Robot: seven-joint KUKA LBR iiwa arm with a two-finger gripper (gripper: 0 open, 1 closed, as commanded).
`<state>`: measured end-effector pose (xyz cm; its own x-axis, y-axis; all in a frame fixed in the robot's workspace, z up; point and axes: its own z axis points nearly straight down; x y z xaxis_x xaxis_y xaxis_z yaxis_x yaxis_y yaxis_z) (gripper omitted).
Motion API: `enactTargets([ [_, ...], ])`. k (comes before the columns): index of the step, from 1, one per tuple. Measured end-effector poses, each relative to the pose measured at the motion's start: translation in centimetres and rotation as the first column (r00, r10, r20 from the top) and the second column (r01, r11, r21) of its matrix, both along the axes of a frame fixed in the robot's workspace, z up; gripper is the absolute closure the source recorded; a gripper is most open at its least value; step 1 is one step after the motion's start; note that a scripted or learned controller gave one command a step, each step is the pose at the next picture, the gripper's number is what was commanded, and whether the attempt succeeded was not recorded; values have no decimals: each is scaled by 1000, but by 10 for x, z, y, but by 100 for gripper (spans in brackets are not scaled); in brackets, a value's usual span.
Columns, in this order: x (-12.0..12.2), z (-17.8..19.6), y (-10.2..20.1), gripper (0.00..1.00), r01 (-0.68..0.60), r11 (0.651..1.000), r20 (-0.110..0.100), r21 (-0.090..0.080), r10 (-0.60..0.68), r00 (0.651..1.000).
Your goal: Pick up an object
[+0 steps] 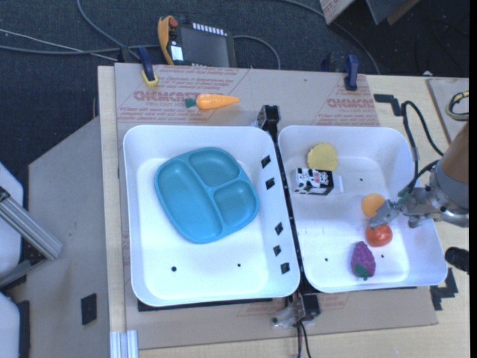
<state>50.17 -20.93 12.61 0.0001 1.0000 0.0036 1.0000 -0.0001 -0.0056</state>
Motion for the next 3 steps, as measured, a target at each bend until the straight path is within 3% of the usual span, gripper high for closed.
enactTargets([
  [1, 2, 14, -1, 100, 0, 1000, 6, -2, 0, 1000],
  [3, 10, 131, 2, 100, -2, 1000, 13, -7, 2, 1000],
])
